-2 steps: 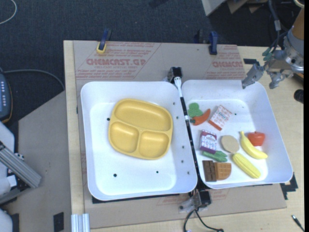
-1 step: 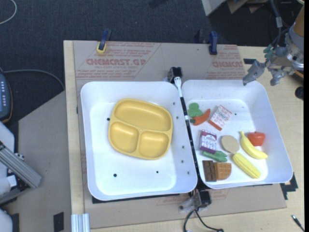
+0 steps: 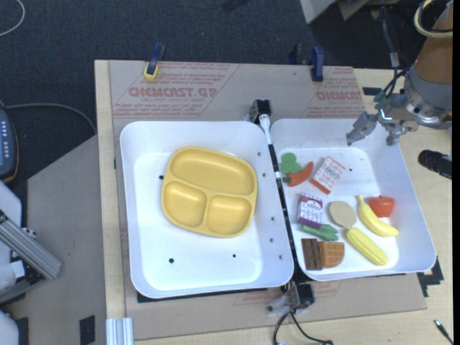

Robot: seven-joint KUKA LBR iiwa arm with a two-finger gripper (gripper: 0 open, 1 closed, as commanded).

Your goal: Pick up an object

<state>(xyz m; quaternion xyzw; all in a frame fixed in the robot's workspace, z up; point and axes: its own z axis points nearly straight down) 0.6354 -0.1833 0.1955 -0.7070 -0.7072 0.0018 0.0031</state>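
Two white bins sat side by side on the bench. The left bin (image 3: 144, 250) held one yellow plate (image 3: 209, 190) with three compartments, all of them bare. The right bin (image 3: 413, 214) held the small toy foods, any of which would serve the task: a green piece (image 3: 290, 163) touching an orange pepper (image 3: 302, 173) near the divider, a red-and-white packet (image 3: 329, 173), a purple box (image 3: 310, 208) with a green pod (image 3: 320, 230) against its lower edge, a tan disc (image 3: 342, 213), a banana (image 3: 376, 218), a corn cob (image 3: 366, 246), a red piece (image 3: 383, 205) beside the banana, and a brown waffle (image 3: 323, 254) at the near edge. The gripper (image 3: 376, 129) hung over the far right corner of that bin, fingers spread wide and holding nothing, well apart from every item. In my judgement the items were light, hollow plastic: stiff, not fragile, but smooth and liable to slip or roll. The banana and corn cob looked best taken across their narrow middles; the packet and purple box offered flat parallel sides. The tan disc and waffle lay flat and would be harder to grip. Crowding around the purple box could obstruct the fingers; the packet stood clearer.
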